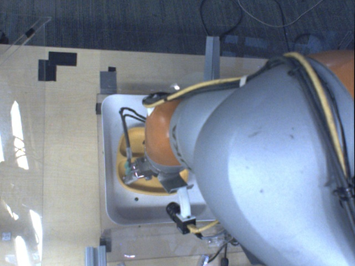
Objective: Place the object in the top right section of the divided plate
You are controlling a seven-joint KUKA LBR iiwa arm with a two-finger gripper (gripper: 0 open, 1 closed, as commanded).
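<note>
Your arm (pixel 266 154) reaches in from right, covering most of white bin (pixel 111 148). Tool (pixel 136 170) hangs low over yellow divided plate (pixel 123 148) at bin's left side. Tool state: cannot tell, wrist hides it. Object itself not made out; cannot tell if carried or lying beneath. Plate sections hidden under wrist, so top right section unconfirmed. Cables (pixel 126 121) loop near tool; watch bin wall on left.

robotics lab, bench (pixel 55 176), loose cables (pixel 260 7), carpet (pixel 111 10)
</note>
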